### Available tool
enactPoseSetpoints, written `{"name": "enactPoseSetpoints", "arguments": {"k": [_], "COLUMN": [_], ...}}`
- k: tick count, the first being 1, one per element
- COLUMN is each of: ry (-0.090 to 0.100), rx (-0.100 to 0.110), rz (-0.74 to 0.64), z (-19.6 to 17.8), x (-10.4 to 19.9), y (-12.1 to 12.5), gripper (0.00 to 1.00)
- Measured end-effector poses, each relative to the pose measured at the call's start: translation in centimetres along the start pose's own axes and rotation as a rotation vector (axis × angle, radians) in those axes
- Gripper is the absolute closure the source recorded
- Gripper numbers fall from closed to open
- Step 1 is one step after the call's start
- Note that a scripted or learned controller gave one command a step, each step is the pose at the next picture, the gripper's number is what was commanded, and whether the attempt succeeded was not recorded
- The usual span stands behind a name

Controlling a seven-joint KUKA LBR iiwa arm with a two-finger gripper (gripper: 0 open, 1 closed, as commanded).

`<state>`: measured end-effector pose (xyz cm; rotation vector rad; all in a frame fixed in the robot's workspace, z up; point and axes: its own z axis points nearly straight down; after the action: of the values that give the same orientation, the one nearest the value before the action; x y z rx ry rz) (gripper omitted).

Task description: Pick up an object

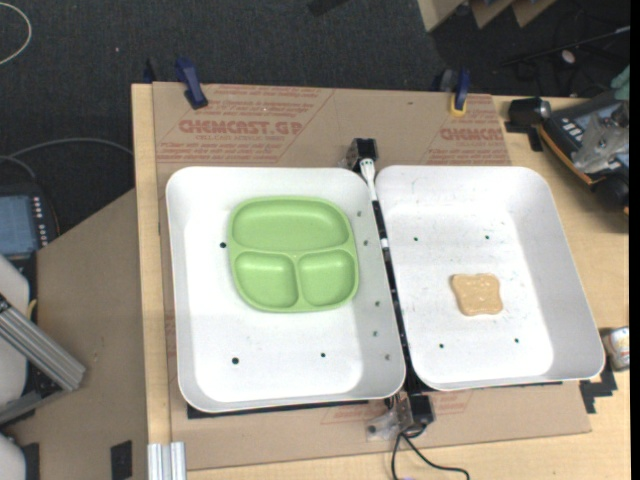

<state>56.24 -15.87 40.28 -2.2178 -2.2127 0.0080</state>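
Tan toast-like piece point(476, 294) lies flat in the right bin point(530, 198), likely the nearer pick; green divided plate point(294, 255) sits farther left; jaws open or closed, cannot tell

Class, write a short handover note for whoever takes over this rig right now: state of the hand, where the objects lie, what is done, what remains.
Hand: nothing to report on it from the camera view.
Objects: a green tray with three compartments lies flat in the left bin, toward its upper middle. A small tan piece lies flat in the right bin, just below its centre, apart from the walls.
Done: nothing is lifted; both objects rest on the bin floors.
Left: choose one object, bring the hand over it, grasp and lift. The tan piece is probably the easier pick, being small, though it lies very flat.
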Motion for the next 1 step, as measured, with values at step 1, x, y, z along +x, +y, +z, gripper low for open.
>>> {"name": "enactPoseSetpoints", "arguments": {"k": [1], "ry": [-0.001], "rx": [-0.004], "rz": [-0.004], "z": [4.81], "x": [3.27], "y": [-3.73], "gripper": [1.00]}}
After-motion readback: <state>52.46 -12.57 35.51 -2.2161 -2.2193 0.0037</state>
